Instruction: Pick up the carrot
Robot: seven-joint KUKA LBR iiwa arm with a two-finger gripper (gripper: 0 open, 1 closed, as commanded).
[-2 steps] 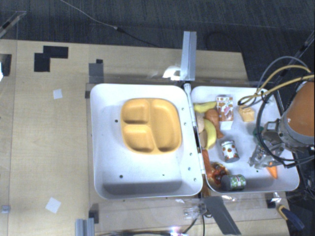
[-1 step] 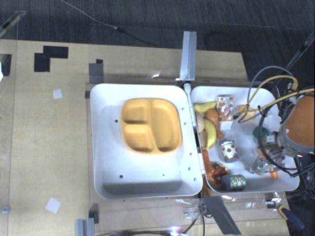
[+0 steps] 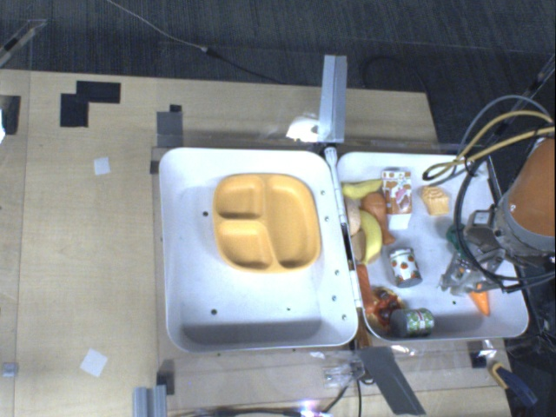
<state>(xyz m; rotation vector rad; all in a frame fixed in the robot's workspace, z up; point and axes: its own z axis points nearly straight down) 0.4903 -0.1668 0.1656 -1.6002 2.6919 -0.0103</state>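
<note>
The carrot (image 3: 480,302) is a short orange piece lying on the floor of the right bin (image 3: 508,320), near its front right corner. My gripper (image 3: 459,278) hangs over the right part of that bin, just up and left of the carrot. Cables and the wrist hide much of the gripper. From this view I cannot say whether the gripper touches the carrot; the carrot seems to rest on the bin floor beside the gripper.
The right bin also holds two bananas (image 3: 370,233), a small carton (image 3: 397,191), a tan block (image 3: 435,200), a small can (image 3: 405,266), a green can (image 3: 415,321) and reddish items (image 3: 380,301). A yellow divided plate (image 3: 263,221) sits in the left bin (image 3: 187,302).
</note>
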